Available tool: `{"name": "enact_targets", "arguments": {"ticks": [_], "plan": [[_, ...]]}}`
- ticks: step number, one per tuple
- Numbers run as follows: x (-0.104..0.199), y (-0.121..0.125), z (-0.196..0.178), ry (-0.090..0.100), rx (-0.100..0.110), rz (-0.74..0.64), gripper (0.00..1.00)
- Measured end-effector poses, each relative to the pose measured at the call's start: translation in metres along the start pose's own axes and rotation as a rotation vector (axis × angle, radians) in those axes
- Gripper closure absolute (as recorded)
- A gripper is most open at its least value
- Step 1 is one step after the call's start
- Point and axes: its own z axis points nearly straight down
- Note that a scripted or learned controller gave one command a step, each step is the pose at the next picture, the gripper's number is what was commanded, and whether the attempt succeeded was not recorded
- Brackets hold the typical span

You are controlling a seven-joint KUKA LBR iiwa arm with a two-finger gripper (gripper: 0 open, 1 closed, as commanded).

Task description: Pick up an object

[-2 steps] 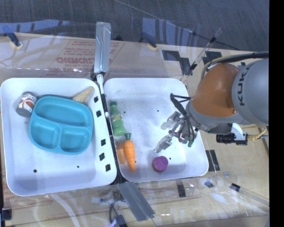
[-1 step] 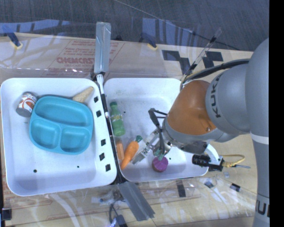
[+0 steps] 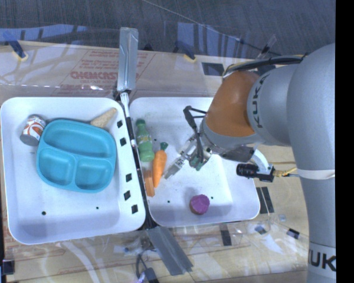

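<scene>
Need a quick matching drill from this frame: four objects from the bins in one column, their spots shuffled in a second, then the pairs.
Objects:
1. blue divided tray
2. carrot
3. purple object
4. green bottle

Places:
A. right bin, near its front edge
B. left bin, filling its middle
C. right bin, by the divider, toward the back
D. right bin, just left of the hand

Pairs: 1-B, 2-D, 3-A, 4-C
</scene>
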Motion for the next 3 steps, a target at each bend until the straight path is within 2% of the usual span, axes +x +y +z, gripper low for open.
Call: {"name": "enact_targets", "arguments": {"ticks": [1,2,3], "plan": [[-0.037,0.057,0.001,0.000,0.002,0.331,0.00],[-0.051,0.085,-0.003,-0.009,0.007,0.213,0.00],[-0.050,0.085,-0.003,-0.010,0.005,0.382,0.00]]}}
